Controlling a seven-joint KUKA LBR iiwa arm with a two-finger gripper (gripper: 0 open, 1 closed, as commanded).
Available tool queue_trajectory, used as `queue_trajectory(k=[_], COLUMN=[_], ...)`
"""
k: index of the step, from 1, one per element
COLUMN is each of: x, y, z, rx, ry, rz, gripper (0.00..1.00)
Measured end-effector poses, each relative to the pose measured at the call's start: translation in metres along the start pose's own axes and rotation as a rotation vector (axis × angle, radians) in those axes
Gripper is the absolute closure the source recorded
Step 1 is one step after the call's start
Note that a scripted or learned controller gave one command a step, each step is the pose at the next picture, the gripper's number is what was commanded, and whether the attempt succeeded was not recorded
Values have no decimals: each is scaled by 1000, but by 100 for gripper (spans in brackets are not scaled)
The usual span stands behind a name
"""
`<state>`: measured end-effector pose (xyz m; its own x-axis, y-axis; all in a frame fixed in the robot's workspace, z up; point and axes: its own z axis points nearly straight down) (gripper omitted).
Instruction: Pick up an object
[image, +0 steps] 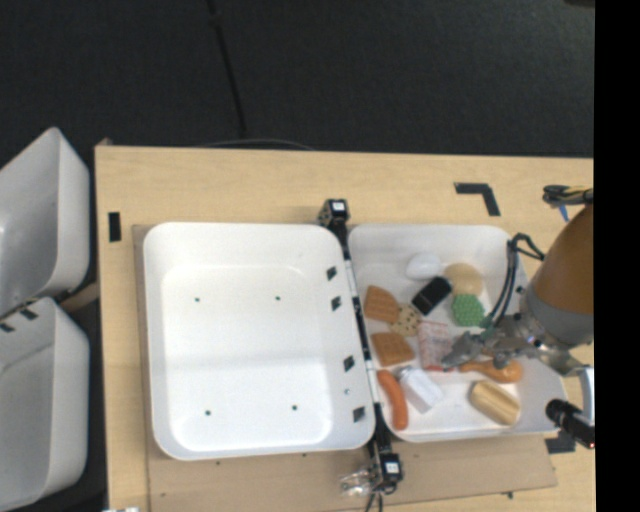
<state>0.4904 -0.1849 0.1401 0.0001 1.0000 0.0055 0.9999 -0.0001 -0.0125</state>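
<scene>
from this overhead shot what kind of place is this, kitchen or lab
Most likely a robot grasping lab, not a kitchen: a wooden bench bears two shallow white bins, the right one piled with toy food, and a grey-and-orange arm reaches in.

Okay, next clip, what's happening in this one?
A grey robot arm with an orange band reaches in from the right, its hand low over the right white bin, among a clutter of small toy-like items: an orange sausage-shaped piece, a tan bread-roll shape, a green bumpy lump and a small black block. Whether the hand has anything in it cannot be told from here. The left white bin sits alongside.
</scene>
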Motion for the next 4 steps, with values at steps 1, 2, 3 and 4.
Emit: queue_trajectory(k=[1, 2, 3, 4], x=[22, 58, 73, 84], y=[68, 50, 86, 157], z=[36, 36, 39, 38], rx=[-23, -29, -15, -18], ry=[-10, -25, -7, -7], rz=[-4, 3, -3, -4], gripper=[0, 0, 0, 0])
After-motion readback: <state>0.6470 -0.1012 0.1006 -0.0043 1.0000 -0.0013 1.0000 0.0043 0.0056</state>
